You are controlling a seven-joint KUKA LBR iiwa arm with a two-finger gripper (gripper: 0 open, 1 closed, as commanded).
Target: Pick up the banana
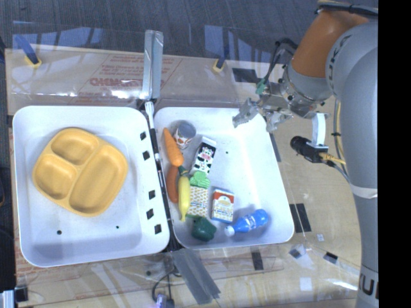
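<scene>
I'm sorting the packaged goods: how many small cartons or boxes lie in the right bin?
3: the cow-print carton mid-bin, the green-topped carton beside the banana, the red box nearer the front. Others might hide beneath.

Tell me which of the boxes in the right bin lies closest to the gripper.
The black-and-white cow-patterned carton: it sits farthest up the right bin, nearest the gripper. The green box and the red-and-white box lie lower, near the banana.
</scene>
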